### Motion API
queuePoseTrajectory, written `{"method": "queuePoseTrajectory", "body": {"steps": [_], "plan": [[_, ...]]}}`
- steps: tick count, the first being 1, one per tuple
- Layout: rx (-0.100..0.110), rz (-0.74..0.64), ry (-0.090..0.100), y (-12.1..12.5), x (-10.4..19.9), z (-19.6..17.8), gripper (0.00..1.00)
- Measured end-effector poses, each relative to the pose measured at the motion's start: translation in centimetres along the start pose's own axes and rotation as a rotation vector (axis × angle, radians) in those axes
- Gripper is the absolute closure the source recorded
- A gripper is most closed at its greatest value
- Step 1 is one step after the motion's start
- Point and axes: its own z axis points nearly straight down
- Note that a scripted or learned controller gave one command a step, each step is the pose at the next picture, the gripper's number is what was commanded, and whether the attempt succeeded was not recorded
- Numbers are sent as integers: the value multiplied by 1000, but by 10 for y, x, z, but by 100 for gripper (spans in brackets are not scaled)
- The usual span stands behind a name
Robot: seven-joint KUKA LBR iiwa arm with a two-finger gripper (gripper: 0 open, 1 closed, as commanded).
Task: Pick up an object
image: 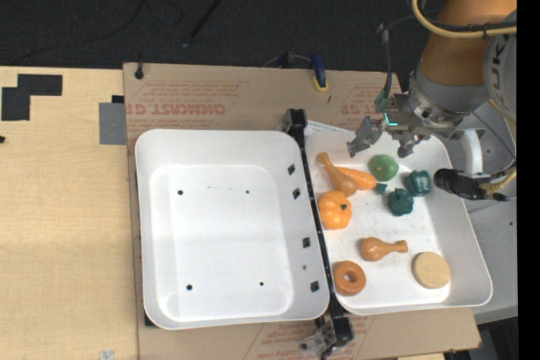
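Observation:
My gripper [384, 145] hovers over the back part of the right bin [462, 240], open, its two fingers spread wide with nothing between them. Just below it lies a green ball [384, 167]. To the ball's left is an orange carrot [346, 177], with an orange pumpkin [334, 211] in front of that. Two dark teal pieces [417, 181] [399, 201] sit to the right of the ball. Nearer the front lie a tan drumstick [381, 249], a brown donut [348, 276] and a pale round biscuit [431, 270].
The left bin [145, 206] stands beside the right one, joined by a black divider strip [305, 206]. Both rest on a cardboard sheet [219, 101] over the wooden bench. The arm's orange band [477, 4] rises at the right.

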Motion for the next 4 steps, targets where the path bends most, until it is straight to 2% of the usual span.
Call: {"method": "queuePoseTrajectory", "body": {"steps": [1,2,3,4], "plan": [[12,1,1,-13,-8,158,0],[5,4,1,-44,3,165,0],[2,12,1,-43,1,154,100],[-1,2,0,-80,-18,163,100]]}}
